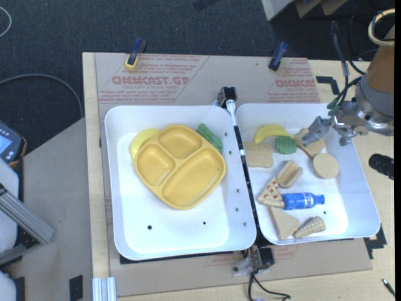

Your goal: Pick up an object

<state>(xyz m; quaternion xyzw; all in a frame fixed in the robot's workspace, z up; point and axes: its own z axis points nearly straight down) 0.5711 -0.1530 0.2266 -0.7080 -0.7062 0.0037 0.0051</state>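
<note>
The right bin holds several toy foods: a yellow banana, a green piece, a tan toast slice, a bread roll, a round cookie, a pizza slice, a blue bottle, a sandwich wedge and a cone. My gripper hovers over the bin's far right part, above a tan piece. Its fingers stand apart, open, with nothing seen between them.
The left bin carries a yellow divided plate, with a yellow item and a green item tucked at its far edge. A black divider rail runs between the bins. Blue clamps hold the board's far edge.
</note>
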